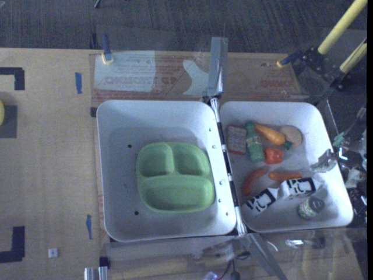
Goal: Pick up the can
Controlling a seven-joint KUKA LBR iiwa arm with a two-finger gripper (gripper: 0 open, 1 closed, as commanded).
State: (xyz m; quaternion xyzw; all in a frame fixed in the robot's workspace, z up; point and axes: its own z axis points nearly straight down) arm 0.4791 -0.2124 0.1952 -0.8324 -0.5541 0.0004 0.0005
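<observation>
The can (pixel 310 207) is a small, pale cylinder with a greenish side and a round silver top. It stands upright in the near right corner of the right bin (pixel 326 118). Just to its left lie two black-and-white cartons (pixel 298 186), the closer one a short gap away. Nothing touches the can from above.
The right bin also holds a red box (pixel 236 139), a green bottle (pixel 254 144), a carrot (pixel 269 134), a tan round piece (pixel 291 135), a red pepper (pixel 273 155) and a red chili (pixel 252 181). A grey metal piece (pixel 324 161) sits at its right rim. A green divided plate (pixel 173 176) lies in the left bin (pixel 113 156).
</observation>
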